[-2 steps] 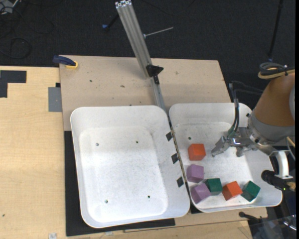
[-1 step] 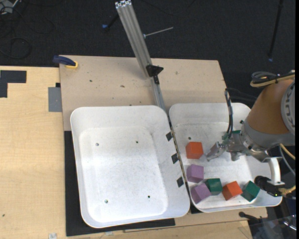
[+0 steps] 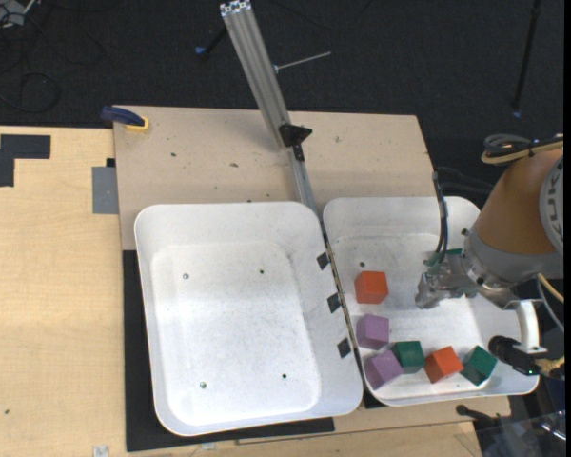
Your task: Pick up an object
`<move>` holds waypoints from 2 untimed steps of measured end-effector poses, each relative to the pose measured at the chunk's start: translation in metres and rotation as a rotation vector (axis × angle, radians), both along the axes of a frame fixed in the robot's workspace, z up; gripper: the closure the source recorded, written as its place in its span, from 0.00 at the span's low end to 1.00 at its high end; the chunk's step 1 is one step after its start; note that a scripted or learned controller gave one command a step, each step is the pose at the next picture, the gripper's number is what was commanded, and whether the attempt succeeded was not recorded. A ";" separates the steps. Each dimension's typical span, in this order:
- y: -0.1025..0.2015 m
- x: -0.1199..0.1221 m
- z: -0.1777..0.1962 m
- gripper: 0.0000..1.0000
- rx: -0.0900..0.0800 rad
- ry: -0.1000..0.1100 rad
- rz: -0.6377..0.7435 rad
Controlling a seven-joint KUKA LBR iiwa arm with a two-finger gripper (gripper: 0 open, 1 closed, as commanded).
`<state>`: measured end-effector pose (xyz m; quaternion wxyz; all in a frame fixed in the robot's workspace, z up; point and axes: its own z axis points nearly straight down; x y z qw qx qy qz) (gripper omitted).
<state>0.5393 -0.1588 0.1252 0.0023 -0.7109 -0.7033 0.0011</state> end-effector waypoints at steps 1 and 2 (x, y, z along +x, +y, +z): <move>-0.012 0.003 0.051 1.00 -0.003 -0.007 0.000; -0.005 0.000 0.110 1.00 -0.002 -0.009 0.012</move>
